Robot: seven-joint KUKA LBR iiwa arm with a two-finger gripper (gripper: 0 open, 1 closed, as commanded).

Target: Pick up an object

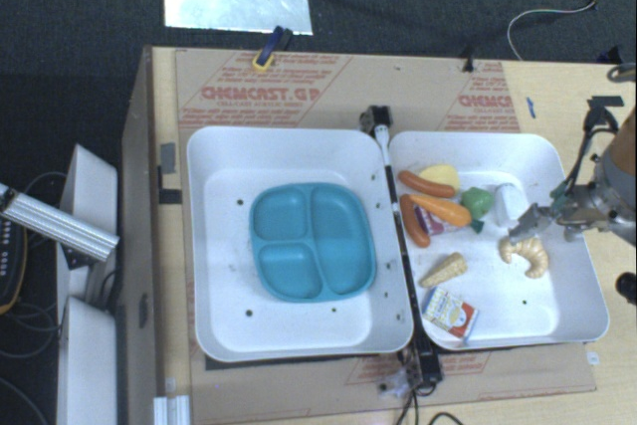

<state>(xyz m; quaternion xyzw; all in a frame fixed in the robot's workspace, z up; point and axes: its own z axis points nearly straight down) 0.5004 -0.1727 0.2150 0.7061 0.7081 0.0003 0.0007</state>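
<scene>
- My arm [609, 194] comes in from the right edge of the view, over the right bin [572, 314].
- My jaws [525, 229] hang low over the right part of that bin, just above the croissant [528, 255] and close to touching its upper end.
- I cannot tell whether my jaws are released or clenched; the tips are small and blurred against the white floor of the bin, and I see nothing lifted between them.
- The croissant lies flat on the bin floor, curved, near the bin's right wall.
- Left of my jaws sit a green vegetable [478, 201] and a white cup [509, 202], side by side.
- Further left, against the divider between the bins, lie a hot dog [425, 184], a carrot [438, 208] and a dark red sausage [414, 223], packed together, with a yellow lemon [441, 176] behind them.
- Lower in the bin lie a pale corn cob [443, 270], tilted, and a small printed box [450, 314] near the front wall.
- The left bin [224, 164] holds a blue divided plate [312, 242], lying flat in its middle.
- Both bins rest on the desk [289, 90], on a brown sheet with red lettering.
</scene>
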